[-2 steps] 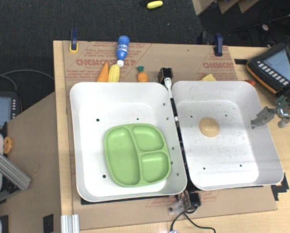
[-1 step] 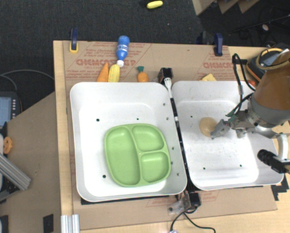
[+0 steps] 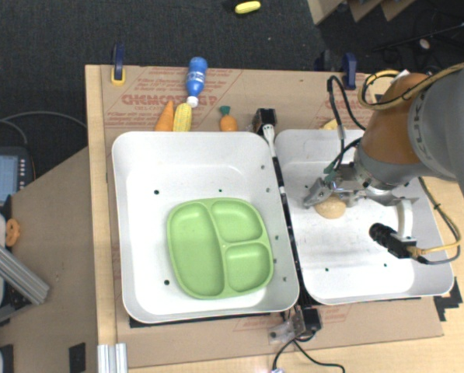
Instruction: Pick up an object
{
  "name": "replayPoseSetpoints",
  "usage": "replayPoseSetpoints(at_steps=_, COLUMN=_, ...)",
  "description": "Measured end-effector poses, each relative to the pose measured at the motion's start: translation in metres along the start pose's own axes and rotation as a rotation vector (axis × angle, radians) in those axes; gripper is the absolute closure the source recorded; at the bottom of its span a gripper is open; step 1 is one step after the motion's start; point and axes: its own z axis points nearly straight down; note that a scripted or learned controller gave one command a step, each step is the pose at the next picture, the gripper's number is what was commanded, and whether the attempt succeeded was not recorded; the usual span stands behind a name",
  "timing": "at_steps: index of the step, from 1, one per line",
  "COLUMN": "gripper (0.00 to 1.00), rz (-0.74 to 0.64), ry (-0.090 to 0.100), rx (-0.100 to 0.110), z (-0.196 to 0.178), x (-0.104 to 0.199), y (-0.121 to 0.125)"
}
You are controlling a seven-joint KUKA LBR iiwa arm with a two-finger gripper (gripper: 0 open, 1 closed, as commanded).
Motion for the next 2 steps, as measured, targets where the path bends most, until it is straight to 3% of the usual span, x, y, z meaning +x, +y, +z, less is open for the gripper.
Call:
replayPoseSetpoints(at_steps=1, gripper=1.0, rz=0.006, ry=-0.002, rx=-0.002, z=-0.013, x=-0.003, y=-0.001)
replayPoseSetpoints(at_steps=2, gripper=1.0, rz=-0.001, ry=0.001, rx=-0.007, z=-0.109, x=0.057, y=-0.005)
